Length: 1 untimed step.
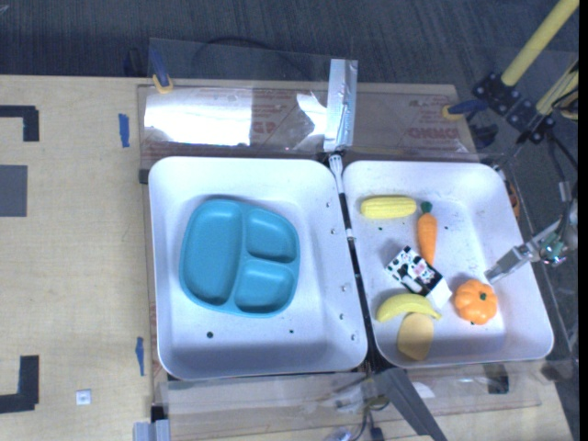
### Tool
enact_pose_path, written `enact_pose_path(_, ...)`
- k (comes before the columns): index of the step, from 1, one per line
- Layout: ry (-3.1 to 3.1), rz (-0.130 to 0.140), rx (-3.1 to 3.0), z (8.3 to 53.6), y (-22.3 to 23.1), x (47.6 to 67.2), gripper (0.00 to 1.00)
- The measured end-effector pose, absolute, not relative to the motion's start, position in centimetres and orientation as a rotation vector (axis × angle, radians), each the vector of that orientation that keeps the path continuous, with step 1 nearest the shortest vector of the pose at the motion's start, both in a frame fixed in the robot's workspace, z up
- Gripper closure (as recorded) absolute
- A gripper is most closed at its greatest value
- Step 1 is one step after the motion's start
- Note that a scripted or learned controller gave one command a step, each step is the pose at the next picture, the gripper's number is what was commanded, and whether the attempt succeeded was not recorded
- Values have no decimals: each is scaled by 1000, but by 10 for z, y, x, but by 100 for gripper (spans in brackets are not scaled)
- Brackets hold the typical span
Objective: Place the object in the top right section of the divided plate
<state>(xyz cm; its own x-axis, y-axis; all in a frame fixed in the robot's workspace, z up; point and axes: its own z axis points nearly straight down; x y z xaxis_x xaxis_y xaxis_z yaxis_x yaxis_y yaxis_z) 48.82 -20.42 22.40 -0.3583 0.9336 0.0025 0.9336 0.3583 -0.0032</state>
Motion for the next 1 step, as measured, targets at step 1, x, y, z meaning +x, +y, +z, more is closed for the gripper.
enact_pose_path(1, -2801, 0, -1414, 101, -213, 478, 0)
